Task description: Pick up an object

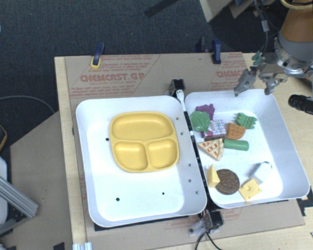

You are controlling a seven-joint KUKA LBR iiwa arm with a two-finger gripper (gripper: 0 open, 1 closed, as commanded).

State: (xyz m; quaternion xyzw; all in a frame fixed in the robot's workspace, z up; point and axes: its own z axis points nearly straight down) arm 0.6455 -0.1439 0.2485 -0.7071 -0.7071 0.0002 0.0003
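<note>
Two white bins side by side on bench (143,70). Left bin (98,203) carries yellow divided plate (144,141). Right bin (289,156) holds toy food: cheese wedge (249,189) and brown cookie (227,181) nearest, then pizza slice (212,147), green pickle (236,145), purple grapes (206,110) farther back. Claw (255,84) hangs spread wide, holding nothing, above right bin's far rim. Step judged: approach, no target reached. Next: descend over one piece, close. Beyond bench: dark carpet, cables.

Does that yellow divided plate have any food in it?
Empty. All three compartments of the yellow plate show bare yellow; the toy food lies in the right-hand bin.
</note>
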